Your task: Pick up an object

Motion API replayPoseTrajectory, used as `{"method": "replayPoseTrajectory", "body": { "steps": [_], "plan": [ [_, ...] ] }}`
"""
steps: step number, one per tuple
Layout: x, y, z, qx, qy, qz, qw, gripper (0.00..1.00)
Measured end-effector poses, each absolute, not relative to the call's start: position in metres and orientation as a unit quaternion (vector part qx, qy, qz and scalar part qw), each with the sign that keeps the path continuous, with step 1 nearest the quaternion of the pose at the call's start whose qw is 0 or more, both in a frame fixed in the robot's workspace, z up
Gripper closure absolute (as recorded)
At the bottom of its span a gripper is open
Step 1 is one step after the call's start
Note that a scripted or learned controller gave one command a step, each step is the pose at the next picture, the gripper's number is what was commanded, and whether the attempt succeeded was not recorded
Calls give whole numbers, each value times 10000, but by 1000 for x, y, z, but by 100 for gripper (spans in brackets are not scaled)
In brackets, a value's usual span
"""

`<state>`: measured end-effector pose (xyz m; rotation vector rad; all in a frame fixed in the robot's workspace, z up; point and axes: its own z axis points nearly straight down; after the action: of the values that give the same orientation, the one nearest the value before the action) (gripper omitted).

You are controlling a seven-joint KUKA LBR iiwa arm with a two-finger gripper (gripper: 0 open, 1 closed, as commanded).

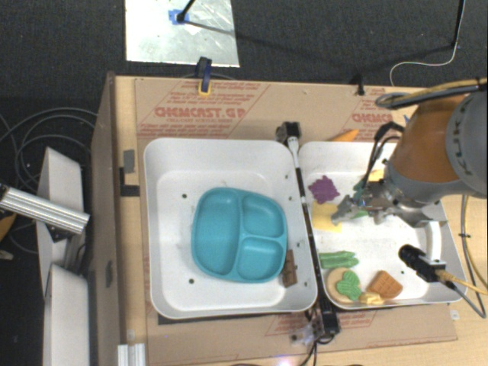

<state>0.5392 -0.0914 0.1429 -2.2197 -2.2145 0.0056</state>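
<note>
Now the gripper [345, 208] is seen low in the right bin [450, 296], above a yellow piece [323, 219]; whether it is open or closed cannot be told

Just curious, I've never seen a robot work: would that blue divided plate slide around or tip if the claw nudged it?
The plate lies flat, wide and low, so tipping seems unlikely. It looks like smooth, stiff plastic on the smooth white bin, so it would probably slide. Likely light for its size.
</note>
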Motion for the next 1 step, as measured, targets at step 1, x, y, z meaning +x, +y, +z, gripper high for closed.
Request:
{"method": "replayPoseTrajectory", "body": {
  "steps": [1],
  "plan": [
    [622,-185,233,-7080,-7062,-27,-91,0]
  ]
}}
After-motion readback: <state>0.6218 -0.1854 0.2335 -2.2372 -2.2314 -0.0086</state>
